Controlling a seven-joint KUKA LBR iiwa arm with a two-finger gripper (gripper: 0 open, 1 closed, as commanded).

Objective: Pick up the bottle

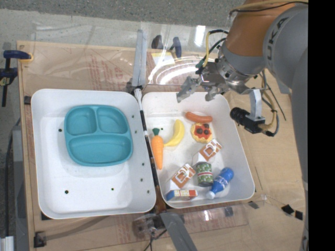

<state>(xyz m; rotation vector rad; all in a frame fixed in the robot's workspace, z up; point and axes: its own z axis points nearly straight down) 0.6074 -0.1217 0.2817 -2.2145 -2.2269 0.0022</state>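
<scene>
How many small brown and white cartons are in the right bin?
2. One small brown and white carton lies just below the tart; the other lies left of the dark green can, above the red and white box. None looks hidden.

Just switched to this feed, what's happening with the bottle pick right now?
The arm's gripper hangs open over the far end of the right bin, holding nothing. The bottle, blue with a white cap, lies untouched at the bin's near right corner, beside a green can and small cartons. A sausage, banana and carrot lie between. The left bin holds a teal divided plate. The pick has not started.
</scene>
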